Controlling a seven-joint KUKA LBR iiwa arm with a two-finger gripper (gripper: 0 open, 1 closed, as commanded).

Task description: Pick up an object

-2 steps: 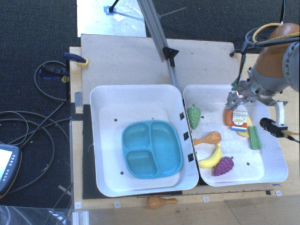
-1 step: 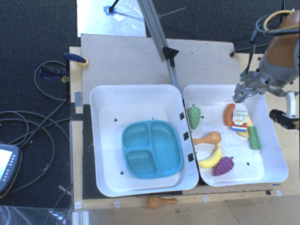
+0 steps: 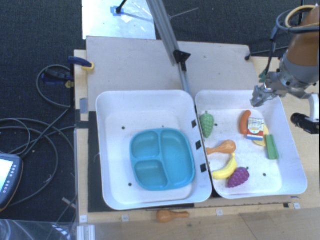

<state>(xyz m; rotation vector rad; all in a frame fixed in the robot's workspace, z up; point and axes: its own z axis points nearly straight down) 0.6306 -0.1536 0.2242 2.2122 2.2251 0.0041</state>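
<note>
A grey arm with an orange band is seen reaching in from the right, its claw point(image 3: 259, 98) poised over the upper edge of the right bin point(image 3: 295, 176); whether the claw is open or closed cannot be told from this angle, and nothing is seen held in it. Toy food is scattered in that bin: a red sausage point(image 3: 244, 122) nearest the claw, a small printed carton point(image 3: 256, 128) touching it, a green stick point(image 3: 271, 147), a green strawberry point(image 3: 206, 123), an orange drumstick point(image 3: 223, 147), a yellow banana point(image 3: 226, 169) and purple grapes point(image 3: 239, 177). A blue 3-compartment plate point(image 3: 162, 159) lies in the left bin point(image 3: 107, 184), and 1 more drumstick point(image 3: 172, 215) rests on the tabletop point(image 3: 130, 64) in front. The sausage is judged the likeliest pick: light, hard, smooth plastic, probably slippery and prone to roll, so it would best be taken across its narrow middle.
</note>
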